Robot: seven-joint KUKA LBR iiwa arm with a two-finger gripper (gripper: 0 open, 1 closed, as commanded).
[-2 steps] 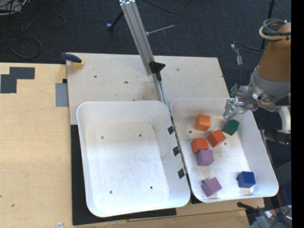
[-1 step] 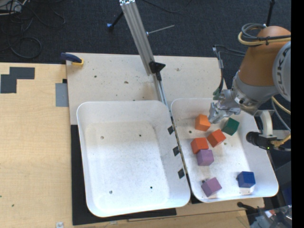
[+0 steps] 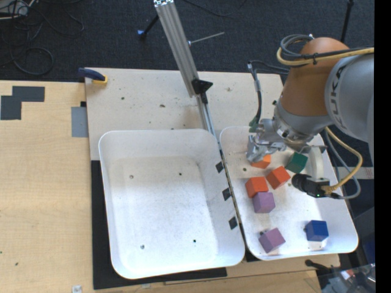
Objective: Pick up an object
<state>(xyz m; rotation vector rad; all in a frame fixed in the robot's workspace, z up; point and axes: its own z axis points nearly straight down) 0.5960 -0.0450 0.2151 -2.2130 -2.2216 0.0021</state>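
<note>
The arm (image 3: 330,90) reaches in from three o'clock and bends down over the right bin (image 3: 342,240), its gripper (image 3: 261,151) lowered at the bin's upper left. The metal fingers (image 3: 256,148) sit right on top of a small orange block (image 3: 263,161); whether they are apart or closed around it I cannot tell, since the wrist hides most of the gap.

Other blocks lie in the same bin. An orange one (image 3: 279,176) is at four o'clock from the gripper, and a red-orange one (image 3: 256,186) is at six o'clock, just beside a purple block (image 3: 264,202) below it. A green block (image 3: 297,162) sits at three o'clock (partly under the cables). Farther down, a second purple block (image 3: 271,239) rests near the bin's lower edge, with a blue block (image 3: 316,230) at its three o'clock.

The left bin (image 3: 110,163) lies beside the right one.
</note>
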